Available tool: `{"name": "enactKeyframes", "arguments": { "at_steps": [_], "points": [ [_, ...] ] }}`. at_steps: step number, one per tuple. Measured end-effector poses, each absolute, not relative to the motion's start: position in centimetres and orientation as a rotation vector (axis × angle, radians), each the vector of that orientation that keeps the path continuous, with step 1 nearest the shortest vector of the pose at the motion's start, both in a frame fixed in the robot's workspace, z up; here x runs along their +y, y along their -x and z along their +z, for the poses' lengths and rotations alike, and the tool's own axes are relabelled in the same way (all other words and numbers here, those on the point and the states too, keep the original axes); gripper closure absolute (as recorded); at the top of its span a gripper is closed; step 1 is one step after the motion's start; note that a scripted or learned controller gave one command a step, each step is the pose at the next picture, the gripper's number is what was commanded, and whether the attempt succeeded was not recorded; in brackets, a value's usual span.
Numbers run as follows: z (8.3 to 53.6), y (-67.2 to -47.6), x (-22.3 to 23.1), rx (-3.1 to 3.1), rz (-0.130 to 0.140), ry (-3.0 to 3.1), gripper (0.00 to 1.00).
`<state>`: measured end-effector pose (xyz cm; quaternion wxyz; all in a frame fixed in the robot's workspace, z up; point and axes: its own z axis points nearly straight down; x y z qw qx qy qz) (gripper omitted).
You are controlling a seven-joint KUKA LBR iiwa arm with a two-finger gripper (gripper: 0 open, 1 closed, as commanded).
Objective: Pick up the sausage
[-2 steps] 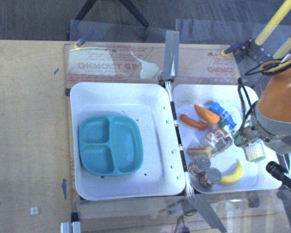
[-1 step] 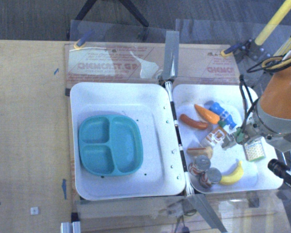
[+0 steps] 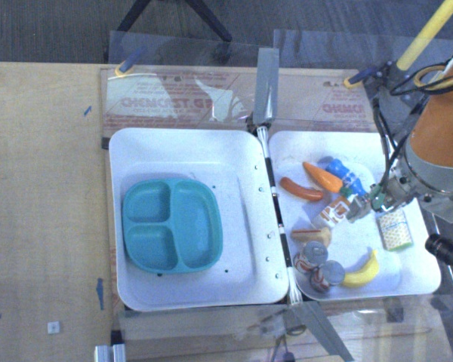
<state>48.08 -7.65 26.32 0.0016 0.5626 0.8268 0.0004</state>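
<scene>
The gripper (image 3: 360, 204) is seen low over the right-hand bin (image 3: 411, 145), reaching in from the right beneath the arm's orange band (image 3: 442, 130); whether it is released or clenched cannot be told from this slanted overhead view. A small red-and-white carton (image 3: 334, 213) is found just beside its tip, and a blue bottle (image 3: 342, 173) just above. The sausage (image 3: 302, 190), reddish-brown and lying roughly level, is placed to the left of the gripper, apart from it, near the bin's left wall. An orange carrot (image 3: 322, 176) is set just above and to the right of the sausage, between it and the blue bottle. Below the gripper, a tan pastry-like piece (image 3: 312, 235), two grey cans (image 3: 321, 265) and a yellow banana (image 3: 362, 271) are gathered along the bin's lower edge. A yellow-speckled packet (image 3: 395, 230) is seen to the gripper's right. In the left-hand bin (image 3: 136, 149), a teal sectioned plate (image 3: 172, 225) is shown, well apart from the arm.
</scene>
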Motion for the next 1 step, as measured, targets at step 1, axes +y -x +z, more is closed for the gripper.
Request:
{"name": "enactKeyframes", "arguments": {
  "at_steps": [1],
  "points": [
    [28.82, -54.19, -2.76, 2.652, 0.001, -1.678, 1.00]
  ]
}}
